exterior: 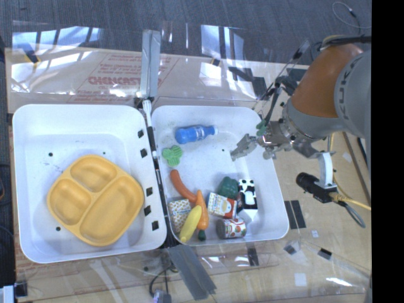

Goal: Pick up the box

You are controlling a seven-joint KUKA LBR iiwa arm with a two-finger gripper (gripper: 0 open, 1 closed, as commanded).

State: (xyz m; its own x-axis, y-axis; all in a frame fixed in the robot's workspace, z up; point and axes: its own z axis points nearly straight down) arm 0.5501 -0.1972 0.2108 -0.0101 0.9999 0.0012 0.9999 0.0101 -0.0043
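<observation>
Box below raised gripper

Arm cut off at right

the small orange-and-white printed carton box lay tilted in the right white bin near its front edge — amid other items, just beside a can.

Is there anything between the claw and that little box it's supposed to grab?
Nothing visible. The claw hangs above bare bin floor; the box lies nearer the front, crowded by a green toy and a can.
</observation>
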